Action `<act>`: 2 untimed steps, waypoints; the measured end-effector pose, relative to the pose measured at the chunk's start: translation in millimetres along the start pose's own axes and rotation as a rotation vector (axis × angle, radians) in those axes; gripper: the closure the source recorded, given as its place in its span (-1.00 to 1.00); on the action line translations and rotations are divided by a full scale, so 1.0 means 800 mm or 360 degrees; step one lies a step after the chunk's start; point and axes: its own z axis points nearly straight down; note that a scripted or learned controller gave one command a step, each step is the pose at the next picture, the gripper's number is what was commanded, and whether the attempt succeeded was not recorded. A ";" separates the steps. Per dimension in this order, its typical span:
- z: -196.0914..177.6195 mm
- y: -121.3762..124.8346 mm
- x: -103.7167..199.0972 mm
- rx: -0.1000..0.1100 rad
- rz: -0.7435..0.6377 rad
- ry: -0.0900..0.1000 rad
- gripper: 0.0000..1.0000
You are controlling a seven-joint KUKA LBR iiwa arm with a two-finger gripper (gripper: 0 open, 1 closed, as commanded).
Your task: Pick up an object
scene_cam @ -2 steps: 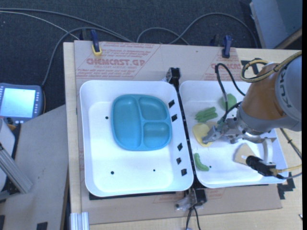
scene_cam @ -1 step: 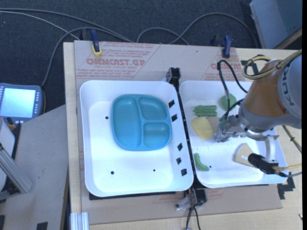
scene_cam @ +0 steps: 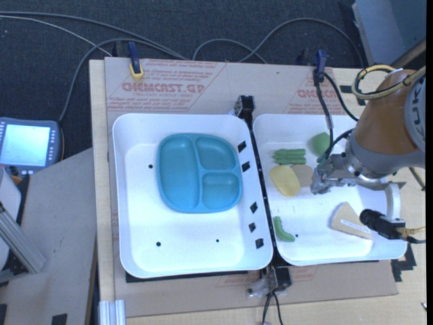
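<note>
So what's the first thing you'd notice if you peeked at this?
The big blue divided plate in the left bin jumps out first. Next comes the grey arm with its orange band, reaching in from the right, its tool low over the right bin. Beside it lie a yellow piece, some green ones and a tan wedge.

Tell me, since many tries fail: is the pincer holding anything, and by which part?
Cannot be told. The pincer hangs over the right bin beside the yellow piece.
</note>
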 end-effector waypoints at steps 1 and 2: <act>-0.078 0.005 -0.008 -0.0005 0.0000 -0.0002 1.00; -0.148 -0.001 0.001 -0.0006 -0.0001 -0.0001 1.00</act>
